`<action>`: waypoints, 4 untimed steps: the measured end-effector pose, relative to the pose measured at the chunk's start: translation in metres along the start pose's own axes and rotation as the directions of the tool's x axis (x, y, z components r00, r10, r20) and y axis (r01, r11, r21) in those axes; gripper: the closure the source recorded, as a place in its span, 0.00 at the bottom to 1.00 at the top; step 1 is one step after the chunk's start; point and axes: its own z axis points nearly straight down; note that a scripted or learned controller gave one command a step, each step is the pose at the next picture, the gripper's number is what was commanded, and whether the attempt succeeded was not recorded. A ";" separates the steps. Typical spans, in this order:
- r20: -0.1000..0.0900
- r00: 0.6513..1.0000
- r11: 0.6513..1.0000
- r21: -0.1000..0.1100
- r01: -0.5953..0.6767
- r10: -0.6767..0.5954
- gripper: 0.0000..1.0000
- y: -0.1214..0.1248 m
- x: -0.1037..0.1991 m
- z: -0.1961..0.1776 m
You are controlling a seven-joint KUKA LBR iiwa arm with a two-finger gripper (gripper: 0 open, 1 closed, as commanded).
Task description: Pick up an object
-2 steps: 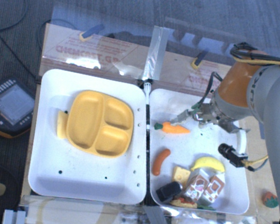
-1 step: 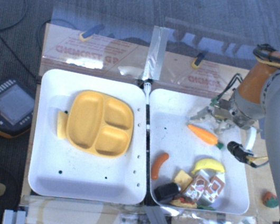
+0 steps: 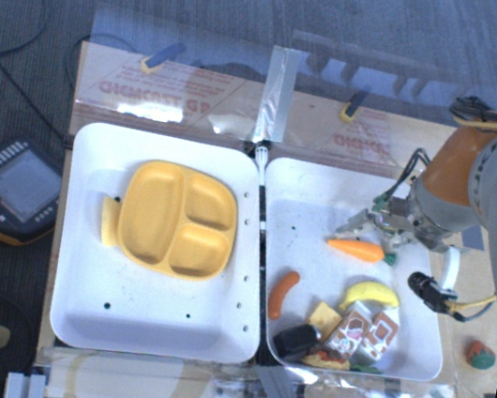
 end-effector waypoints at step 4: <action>-0.004 0.980 0.980 -0.010 0.198 -0.198 1.00 -0.095 0.057 -0.012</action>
